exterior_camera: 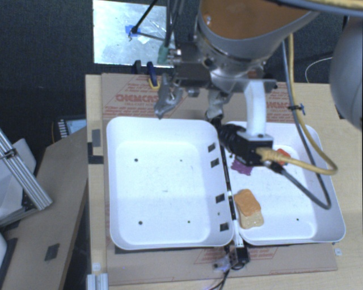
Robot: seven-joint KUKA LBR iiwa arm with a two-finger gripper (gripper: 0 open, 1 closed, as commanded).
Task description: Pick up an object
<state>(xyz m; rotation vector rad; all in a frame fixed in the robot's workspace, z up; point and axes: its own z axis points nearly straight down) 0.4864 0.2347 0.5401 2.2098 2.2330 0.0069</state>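
Arm point(255, 34) cut off at top edge; it hides part of purple item point(243, 167) and orange item point(282, 153).

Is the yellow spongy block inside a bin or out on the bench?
Inside. The yellow block lies on the floor of the right bin, close to the divider beside the left bin.

The big round grey metal arm point(244, 34) has a wide orange band point(249, 14) near its top. Under it sits a shiny silver block point(193, 71) with small metal bits sticking out. A white post point(255, 107) goes down to a black box point(247, 144). A long yellow cable point(309, 141) loops down the side, with a thin grey cable point(309, 190) beside it and an orange plug point(269, 154).
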